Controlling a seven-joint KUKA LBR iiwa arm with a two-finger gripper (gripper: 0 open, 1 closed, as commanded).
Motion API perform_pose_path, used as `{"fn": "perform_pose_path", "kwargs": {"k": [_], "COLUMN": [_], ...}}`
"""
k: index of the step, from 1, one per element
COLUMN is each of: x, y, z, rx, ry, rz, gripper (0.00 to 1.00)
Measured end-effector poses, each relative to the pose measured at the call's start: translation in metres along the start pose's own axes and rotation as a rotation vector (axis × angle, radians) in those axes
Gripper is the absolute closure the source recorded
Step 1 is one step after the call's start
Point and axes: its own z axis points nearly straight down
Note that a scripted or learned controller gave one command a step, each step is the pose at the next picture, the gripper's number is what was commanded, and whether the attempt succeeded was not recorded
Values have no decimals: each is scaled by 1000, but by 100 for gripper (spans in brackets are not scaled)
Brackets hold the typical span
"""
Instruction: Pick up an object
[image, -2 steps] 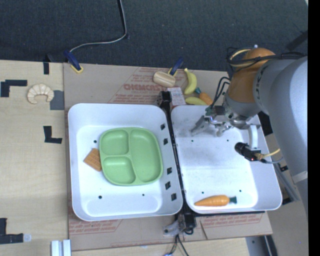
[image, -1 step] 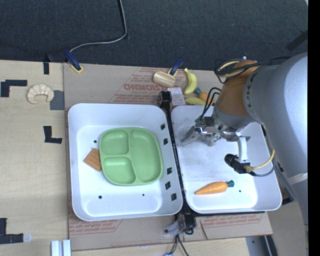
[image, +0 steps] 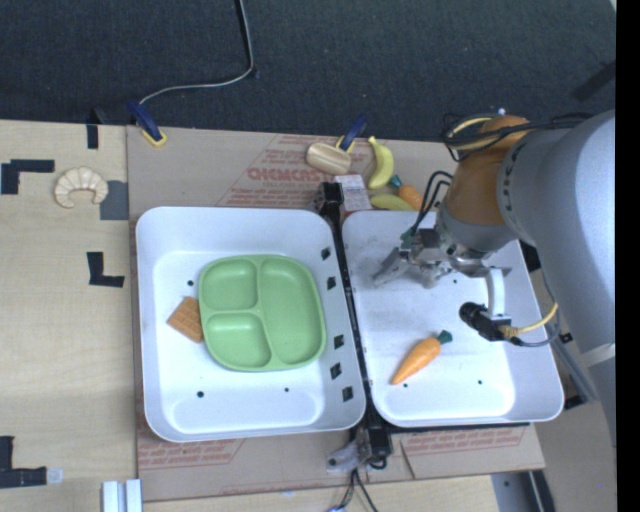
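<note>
An orange toy carrot with a green top lies in the right bin, towards its front. My gripper hovers over the back left part of that bin, up and to the left of the carrot and apart from it. Its fingers are spread open with nothing between them. In the left bin rests a green divided plate, and a tan cracker-like piece pokes out from under its left edge.
Behind the bins on the cardboard lie a bread roll, a banana, a small box and an orange toy. A croissant sits at the far left. The divider separates the bins.
</note>
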Motion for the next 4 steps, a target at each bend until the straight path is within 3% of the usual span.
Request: {"fn": "perform_pose_path", "kwargs": {"k": [2, 3, 4], "x": [6, 7, 83], "y": [-123, -122, -99], "z": [-13, -22, -98], "rx": [6, 7, 4], "ry": [1, 2, 0], "rz": [2, 2, 0], "gripper": [0, 100, 100]}}
